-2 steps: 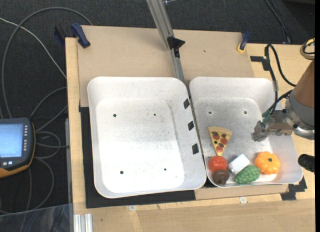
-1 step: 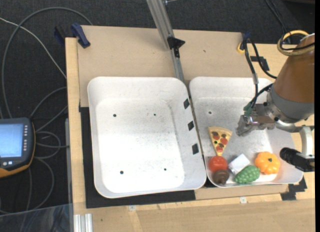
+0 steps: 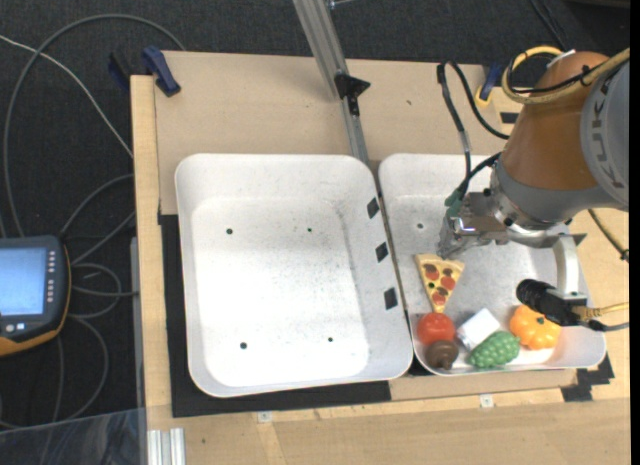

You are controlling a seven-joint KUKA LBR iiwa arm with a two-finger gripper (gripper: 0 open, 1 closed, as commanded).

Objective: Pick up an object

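A: What does the overhead camera show on the bench?

B: Two shallow white plastic bins side by side on a pale wooden bench top (image 3: 250,93). The left bin (image 3: 200,193) shows bare speckled floor. The right bin (image 3: 410,178) holds all the objects, gathered toward its near end.

A: Which objects?

B: A flat toy pizza slice (image 3: 440,281), yellow with red dots, lies with its tip pointing toward the near rim. Just below its tip sits a round red toy tomato (image 3: 435,328), touching a small dark brown round piece (image 3: 443,354) at the bin's near wall. To their right is a small white block (image 3: 477,326), then a bumpy green toy vegetable (image 3: 495,350) against the near wall, and an orange toy pepper (image 3: 535,326) beside that.

A: And the arm?

B: The grey arm with its orange band (image 3: 555,118) reaches in from the right over the right bin. The two-finger gripper (image 3: 455,238) hangs just above the crust end of the pizza slice. Whether it touches the slice, I cannot tell.

A: Are the fingers spread or pressed together?

B: I cannot tell; they are too small and dark against the bin. Nothing is visibly between them.

A: Anything off the bench?

B: A handheld control pendant with a lit screen (image 3: 30,288) lies on the dark floor at the left.
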